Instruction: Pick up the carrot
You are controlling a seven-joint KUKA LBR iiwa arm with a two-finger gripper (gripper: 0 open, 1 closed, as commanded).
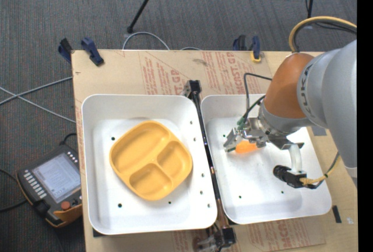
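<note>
The carrot [245, 149] lies in the right bin [256, 210], near that bin's upper middle. The gripper [240, 139] sits directly over the carrot, touching its upper-left side. Whether its fingers are apart or clamped on it cannot be determined.

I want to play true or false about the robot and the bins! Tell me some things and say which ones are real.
1. The yellow divided plate sits in the left bin. True.
2. The carrot lies on the yellow plate. False: it is in the right bin, at the gripper.
3. The plate has three compartments. True.
4. The arm reaches into the left bin. False: it is over the right bin.
5. A handheld controller lies on the carpet beside the bench. True.
</note>
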